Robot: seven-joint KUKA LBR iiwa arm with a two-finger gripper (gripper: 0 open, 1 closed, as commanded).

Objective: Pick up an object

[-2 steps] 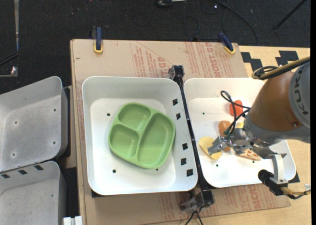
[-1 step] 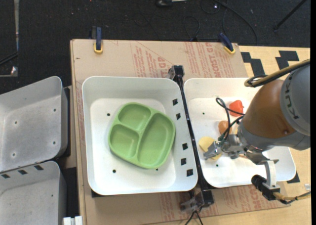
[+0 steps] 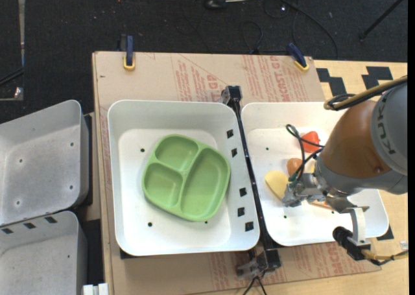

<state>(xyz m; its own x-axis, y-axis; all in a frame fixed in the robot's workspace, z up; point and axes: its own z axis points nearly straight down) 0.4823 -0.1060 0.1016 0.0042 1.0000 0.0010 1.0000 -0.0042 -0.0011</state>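
Reaching into right bin (image 3: 272, 235) | arm (image 3: 363, 151) hides most objects | pincer (image 3: 293, 198) grip: cannot tell

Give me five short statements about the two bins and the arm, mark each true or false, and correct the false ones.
1. The green divided plate lies in the left bin. True.
2. The plate has two compartments. False: it has three.
3. The arm reaches over the right bin. True.
4. The gripper hangs above the green plate. False: it is low in the right bin, beside a pale yellow object.
5. The small red-orange object sits in the left bin. False: it is in the right bin, next to the arm.
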